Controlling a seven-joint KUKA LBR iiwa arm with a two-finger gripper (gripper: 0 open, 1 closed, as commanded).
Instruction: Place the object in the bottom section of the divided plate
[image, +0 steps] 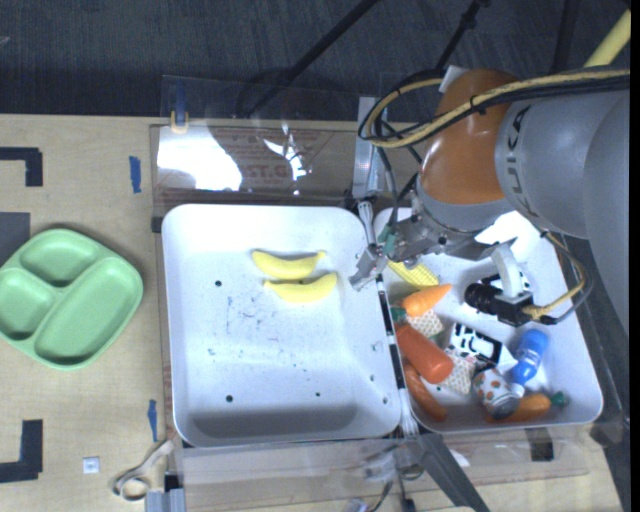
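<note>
Bananas – two yellow ones, side by side in left bin, upper middle. Green divided plate sits on surface well left of that bin. Claw at bin's right wall, near bananas w/o touching; fingers apart, nothing between. No legible writing.

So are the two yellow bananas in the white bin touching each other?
Cannot tell. In the camera view the upper banana lies just above the lower banana in the left bin, so close that no plain gap or contact shows.
</note>
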